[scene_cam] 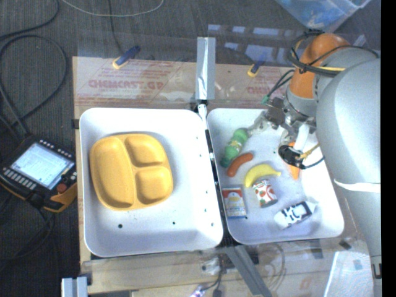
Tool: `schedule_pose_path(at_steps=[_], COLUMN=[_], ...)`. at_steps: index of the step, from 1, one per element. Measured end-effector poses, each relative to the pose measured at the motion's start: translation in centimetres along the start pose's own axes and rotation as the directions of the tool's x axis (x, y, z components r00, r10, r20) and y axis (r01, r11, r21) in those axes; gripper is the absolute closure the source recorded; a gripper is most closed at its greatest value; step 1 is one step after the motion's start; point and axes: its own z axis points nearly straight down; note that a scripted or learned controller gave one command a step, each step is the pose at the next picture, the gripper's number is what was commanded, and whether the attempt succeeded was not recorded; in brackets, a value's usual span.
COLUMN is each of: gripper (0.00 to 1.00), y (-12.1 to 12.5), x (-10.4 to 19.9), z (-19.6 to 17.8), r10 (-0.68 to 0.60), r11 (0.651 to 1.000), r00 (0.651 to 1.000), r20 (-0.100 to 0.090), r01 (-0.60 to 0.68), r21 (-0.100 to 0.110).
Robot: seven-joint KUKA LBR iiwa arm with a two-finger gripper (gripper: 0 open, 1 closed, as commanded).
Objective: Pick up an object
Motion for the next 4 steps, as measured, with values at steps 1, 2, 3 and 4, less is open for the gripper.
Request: schedule_pose_path(at_steps=[1, 2, 3, 4], gripper=[0.0, 1.0, 0.0, 0.0], y=[-6.5, -6.4, -6.4, -11.5], x=[1.1, 1.2, 1.2, 1.4], z=[-0.1, -1.2, -1.2, -0.1], r10=[-0.311, -0.311, -0.311, -0.396], r11=[0.95, 0.95, 0.95, 0.918], r00=[0.95, 0.951, 0.95, 0.918], r20=[-0.003, -0.003, -0.004, 0.0], r01=[0.311, 0.31, 0.311, 0.396], r21=[-0.02, -0.024, -0.024, -0.026])
